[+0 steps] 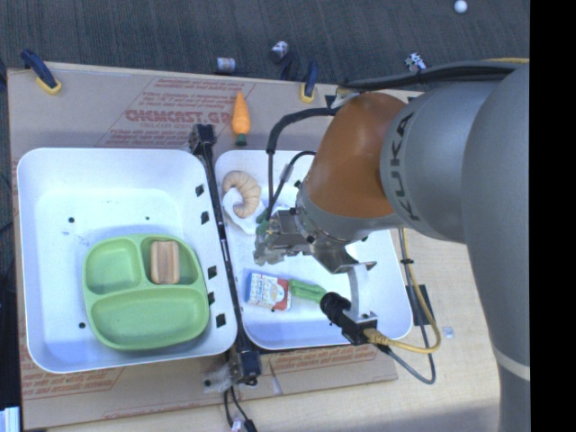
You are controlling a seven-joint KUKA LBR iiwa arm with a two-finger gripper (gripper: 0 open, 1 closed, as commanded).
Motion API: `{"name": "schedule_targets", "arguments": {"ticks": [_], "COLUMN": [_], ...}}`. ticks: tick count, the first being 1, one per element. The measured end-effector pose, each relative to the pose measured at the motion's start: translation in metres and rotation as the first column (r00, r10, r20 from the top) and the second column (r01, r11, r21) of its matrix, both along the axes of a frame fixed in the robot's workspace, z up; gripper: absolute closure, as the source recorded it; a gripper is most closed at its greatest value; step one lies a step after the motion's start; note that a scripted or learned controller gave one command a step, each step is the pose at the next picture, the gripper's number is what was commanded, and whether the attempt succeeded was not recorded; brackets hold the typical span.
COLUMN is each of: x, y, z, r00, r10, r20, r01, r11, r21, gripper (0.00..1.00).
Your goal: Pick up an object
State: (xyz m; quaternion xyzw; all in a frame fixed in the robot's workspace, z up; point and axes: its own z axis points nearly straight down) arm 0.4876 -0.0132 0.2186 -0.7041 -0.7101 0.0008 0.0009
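The arm (pixel 423 160) hangs over the right bin (pixel 387 318); its jaws are hidden, so their state cannot be told. Below it in that bin lies a tube (pixel 283 292), and a croissant (pixel 240 192) sits near the bin's far left corner. The left bin (pixel 45 187) holds a green tray (pixel 135 318).

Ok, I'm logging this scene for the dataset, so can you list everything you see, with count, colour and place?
White bins: two, side by side on the bench.
Divided plate: one, green, in the left bin.
Tan block: one, in the plate's upper right compartment.
Croissant-like toy: one, beige, upper left of the right bin.
Small carton: one, blue and white, low in the right bin.
Green object: one, beside the carton.
Carrot-like toy: one, orange, on the board above the bins.
Clamps: two, blue, at the board's top edge.
Arm: grey with orange band, over the right bin.
Gripper: over the right bin.
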Motion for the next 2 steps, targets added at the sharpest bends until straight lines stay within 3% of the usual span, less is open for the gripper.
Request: {"name": "schedule_targets", "arguments": {"ticks": [1,2], "x": [-0.0001,-0.0001], "y": [-0.0006,-0.0006], "z": [-0.0002,-0.0002], "r00": [1.000,1.000], "r10": [-0.001,-0.001], "r20": [0.000,0.000], "r01": [0.001,0.001], "r11": [1.000,1.000], "r21": [-0.001,-0.001], "gripper": [0.00,0.00]}}
